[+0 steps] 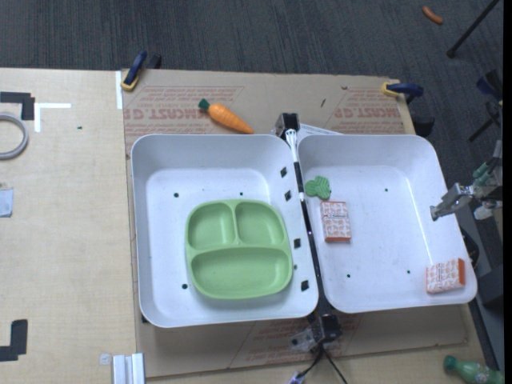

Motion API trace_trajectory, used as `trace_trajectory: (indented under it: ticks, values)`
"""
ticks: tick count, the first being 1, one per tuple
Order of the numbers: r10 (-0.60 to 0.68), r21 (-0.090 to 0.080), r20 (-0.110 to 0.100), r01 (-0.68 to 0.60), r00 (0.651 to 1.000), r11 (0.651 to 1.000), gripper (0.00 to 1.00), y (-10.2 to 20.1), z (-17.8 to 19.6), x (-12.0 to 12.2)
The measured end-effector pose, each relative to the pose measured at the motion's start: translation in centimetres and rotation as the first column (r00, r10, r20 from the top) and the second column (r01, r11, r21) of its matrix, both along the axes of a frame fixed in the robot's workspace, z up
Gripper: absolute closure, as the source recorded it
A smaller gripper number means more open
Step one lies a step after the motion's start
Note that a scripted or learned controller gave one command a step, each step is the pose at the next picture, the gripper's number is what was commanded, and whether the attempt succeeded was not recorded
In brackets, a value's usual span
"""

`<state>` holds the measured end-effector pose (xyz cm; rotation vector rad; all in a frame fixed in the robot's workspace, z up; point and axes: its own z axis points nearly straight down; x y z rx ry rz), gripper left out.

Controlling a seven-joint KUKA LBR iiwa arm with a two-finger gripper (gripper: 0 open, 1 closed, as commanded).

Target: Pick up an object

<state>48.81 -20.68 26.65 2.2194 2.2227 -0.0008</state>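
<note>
The gripper [448, 202] hangs at the right bin's [400, 154] far edge, jaws impossible to read, with two boxes [336, 222] [445, 276] and broccoli [318, 187] inside, unobstructed, a plate [238, 249] next door.

The right bin [400, 154] contains three objects: a small green broccoli-shaped toy [318, 187] near the left wall, an orange-and-white carton [336, 221] lying flat just below it, and a similar carton [445, 276] in the lower right corner. A green divided plate [238, 249] lies flat in the left bin [160, 214].
</note>
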Motion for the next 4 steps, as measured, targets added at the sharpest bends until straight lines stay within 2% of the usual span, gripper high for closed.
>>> trace_trajectory:
  ticks: [1,2,3,4]
  values:
    - [0.57,0.0,0.001,-0.57,0.821,0.821,0.0,-1.5,-7.7,-1.0]
    - [0.8,-0.003,0.001,-0.8,0.599,0.599,0.0,0.5,-2.9,3.0]
    - [0.855,0.0,0.001,-0.855,0.519,0.519,0.0,0.8,-17.4,-1.0]
    - [0.853,-0.004,0.002,-0.853,0.521,0.521,1.0,0.8,-16.4,-0.9]
